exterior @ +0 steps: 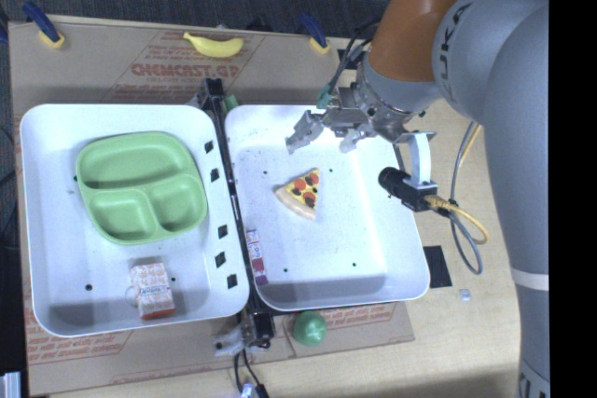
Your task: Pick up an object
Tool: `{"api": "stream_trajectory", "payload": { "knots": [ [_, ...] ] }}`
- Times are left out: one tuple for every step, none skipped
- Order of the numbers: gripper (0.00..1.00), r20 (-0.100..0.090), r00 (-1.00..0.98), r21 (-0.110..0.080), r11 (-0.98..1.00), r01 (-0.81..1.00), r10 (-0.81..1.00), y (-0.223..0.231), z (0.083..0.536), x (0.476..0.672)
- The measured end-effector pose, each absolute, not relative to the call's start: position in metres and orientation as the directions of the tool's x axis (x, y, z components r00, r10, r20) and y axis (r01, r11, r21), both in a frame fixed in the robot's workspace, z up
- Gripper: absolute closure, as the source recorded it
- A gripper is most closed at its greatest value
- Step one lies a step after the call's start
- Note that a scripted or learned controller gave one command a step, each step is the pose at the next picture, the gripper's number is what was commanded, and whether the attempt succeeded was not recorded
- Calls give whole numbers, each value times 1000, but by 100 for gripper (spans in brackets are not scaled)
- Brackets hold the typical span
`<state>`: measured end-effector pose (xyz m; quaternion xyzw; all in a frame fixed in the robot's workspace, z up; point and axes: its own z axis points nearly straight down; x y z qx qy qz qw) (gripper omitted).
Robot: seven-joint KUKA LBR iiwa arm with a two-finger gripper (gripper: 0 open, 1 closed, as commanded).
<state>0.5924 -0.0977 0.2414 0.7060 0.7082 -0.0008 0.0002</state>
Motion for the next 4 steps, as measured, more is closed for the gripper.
{"api": "stream_trajectory", "payload": {
  "knots": [
    [0,1,-3,-2,3,1000,1000,-81,290,497],
    [0,0,-6,-5,6,1000,1000,-99,175,487],
    [0,-1,-6,-4,6,1000,1000,-144,91,553],
    [100,-1,-9,-5,9,1000,1000,-144,101,553]
  ]
}}
